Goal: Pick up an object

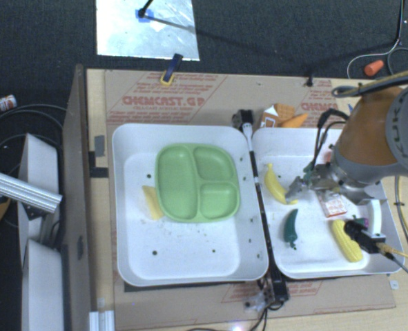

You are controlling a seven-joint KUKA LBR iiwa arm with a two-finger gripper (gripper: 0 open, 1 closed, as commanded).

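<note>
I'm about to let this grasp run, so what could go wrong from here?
The gripper sits right beside the banana, which lies close to the bin's left wall, so it may slide off against it rather than lift. The green pepper and corn lie close by, and a sweep could knock them.

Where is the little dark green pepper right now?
The dark green pepper lies in the right-hand bin, near its front, below the banana and left of the corn cob. The gripper is above it, beside the banana.
</note>
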